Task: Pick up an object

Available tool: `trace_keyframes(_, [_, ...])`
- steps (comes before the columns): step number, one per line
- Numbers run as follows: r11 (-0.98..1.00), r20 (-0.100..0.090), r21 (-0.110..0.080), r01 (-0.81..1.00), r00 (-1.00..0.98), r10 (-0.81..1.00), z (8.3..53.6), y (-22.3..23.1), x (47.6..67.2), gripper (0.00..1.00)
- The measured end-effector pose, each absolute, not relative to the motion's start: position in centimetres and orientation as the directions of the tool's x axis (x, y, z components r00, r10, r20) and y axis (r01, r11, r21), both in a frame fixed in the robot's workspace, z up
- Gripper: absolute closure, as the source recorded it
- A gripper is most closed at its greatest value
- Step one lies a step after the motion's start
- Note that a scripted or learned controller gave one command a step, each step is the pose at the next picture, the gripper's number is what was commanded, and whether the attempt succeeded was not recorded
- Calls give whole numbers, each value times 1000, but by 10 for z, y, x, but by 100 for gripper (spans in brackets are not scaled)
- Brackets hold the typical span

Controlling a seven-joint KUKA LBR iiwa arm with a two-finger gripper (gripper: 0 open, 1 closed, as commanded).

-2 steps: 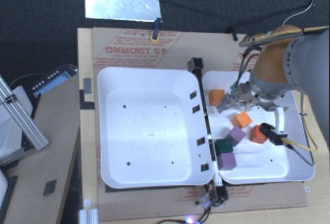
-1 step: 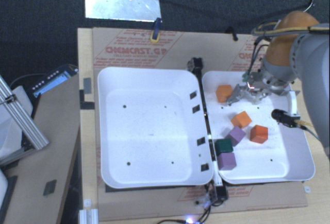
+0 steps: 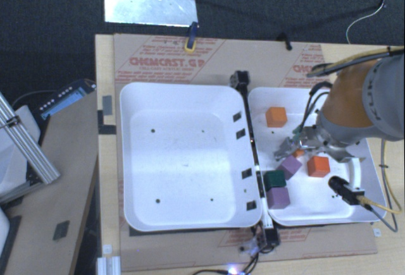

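The gripper (image 3: 292,146) is hovering low over the purple block (image 3: 290,166) in the right bin (image 3: 373,201), grip state unreadable, probably needing a final descent.

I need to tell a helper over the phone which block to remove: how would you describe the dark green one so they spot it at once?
Look in the right-hand white bin, at its edge beside the divider between the two bins. The dark green block sits there, just above a purple block near the bin's front corner. It is the bin's one green piece; its neighbours are purple or orange.
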State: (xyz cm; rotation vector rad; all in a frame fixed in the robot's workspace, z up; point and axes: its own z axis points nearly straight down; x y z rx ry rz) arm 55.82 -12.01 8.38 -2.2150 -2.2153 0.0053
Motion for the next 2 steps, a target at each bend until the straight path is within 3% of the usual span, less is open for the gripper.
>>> trace_keyframes(1, [2,-1,4,1000,-2,1000,96,-122,564,100])
trace_keyframes(2, [19,6,8,1000,-19,1000,190,20,542,100])
